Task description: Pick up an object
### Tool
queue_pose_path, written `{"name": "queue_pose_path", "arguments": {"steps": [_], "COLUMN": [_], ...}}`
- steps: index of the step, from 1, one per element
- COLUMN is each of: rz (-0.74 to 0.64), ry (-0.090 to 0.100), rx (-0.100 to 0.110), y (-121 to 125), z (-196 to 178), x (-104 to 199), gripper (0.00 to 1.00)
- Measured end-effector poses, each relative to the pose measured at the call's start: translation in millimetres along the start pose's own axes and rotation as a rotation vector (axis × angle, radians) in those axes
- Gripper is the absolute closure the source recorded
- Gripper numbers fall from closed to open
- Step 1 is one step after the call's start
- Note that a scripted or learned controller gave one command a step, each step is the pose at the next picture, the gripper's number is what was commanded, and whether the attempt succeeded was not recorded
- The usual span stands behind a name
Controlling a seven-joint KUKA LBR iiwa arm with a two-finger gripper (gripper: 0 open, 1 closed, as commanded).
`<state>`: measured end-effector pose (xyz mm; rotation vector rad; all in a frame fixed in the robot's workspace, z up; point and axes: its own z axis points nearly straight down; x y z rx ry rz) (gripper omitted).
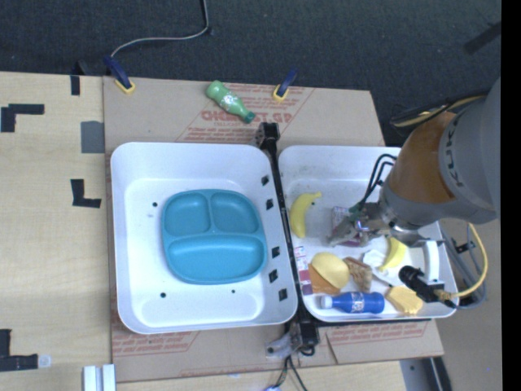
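The gripper [352,228] sits low among right bin [326,163] clutter.

A sky-blue divided plate [214,235] is showing against the white of the left bin [130,218]. In the white right bin [326,160] a yellow banana [303,212] is lying, with a blue bottle [356,302] capped in white and a yellow-and-orange ball-like thing [327,271]. A green bottle [229,101] is lying on brown cardboard [342,112] printed in red. The arm [440,169] is showing grey with an orange band.
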<state>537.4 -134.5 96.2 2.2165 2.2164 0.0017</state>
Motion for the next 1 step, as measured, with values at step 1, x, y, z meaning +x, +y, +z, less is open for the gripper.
{"name": "queue_pose_path", "arguments": {"steps": [1], "rz": [-0.003], "ry": [0.006], "rx": [0.005], "y": [6.2], "z": [-88.9], "x": [84.5], "gripper": [1.00]}}
